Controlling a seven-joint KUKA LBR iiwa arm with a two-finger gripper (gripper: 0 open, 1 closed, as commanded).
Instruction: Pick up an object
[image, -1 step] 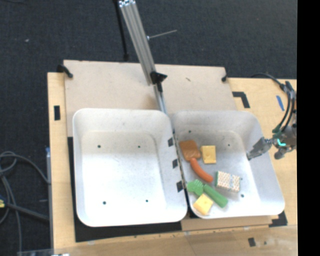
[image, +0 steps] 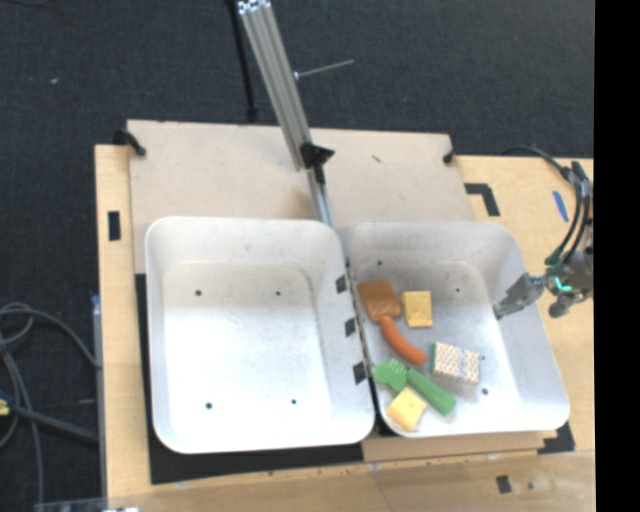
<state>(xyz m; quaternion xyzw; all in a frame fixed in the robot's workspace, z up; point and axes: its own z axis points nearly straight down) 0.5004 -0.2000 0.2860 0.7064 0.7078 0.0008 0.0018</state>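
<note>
The right bin (image: 520, 395) holds several small items on its left side: a brown piece (image: 378, 297), a yellow square (image: 417, 308), an orange sausage shape (image: 402, 342), a speckled white block (image: 456, 362), a green piece (image: 415, 385) and a yellow wedge (image: 407, 408). My gripper (image: 537, 299) hangs over the right rim of that bin, well to the right of the items. It is open, with nothing between its fingers. One grey finger (image: 515, 298) points down-left into the bin.
The left bin (image: 170, 250) adjoins the right one along a shared middle wall. A slanted metal pole (image: 285, 95) rises from behind the bins' junction. Cables (image: 575, 215) run along the right side.
</note>
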